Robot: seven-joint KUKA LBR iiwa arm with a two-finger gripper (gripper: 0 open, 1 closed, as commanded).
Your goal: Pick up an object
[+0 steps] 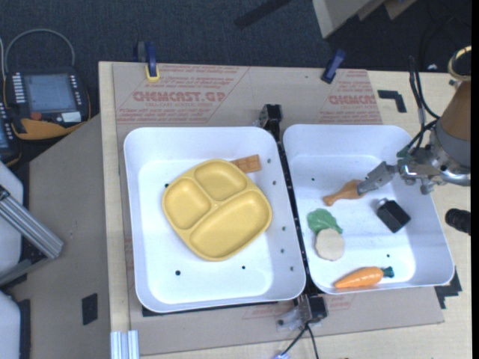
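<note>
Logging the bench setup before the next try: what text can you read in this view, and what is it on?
"CHEMCAST G.P": red print on the brown board, behind the left bin.
"CHEMCAS...": the same print again behind the right bin; its end is unclear.
Finer red lines around both prints: too small to read.
Pendant screen, far left: blurred, unreadable.

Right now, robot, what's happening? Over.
Gripper at drumstick end, right bin. Grip unconfirmed. Carrot, green toy apart, not in the way.
</note>
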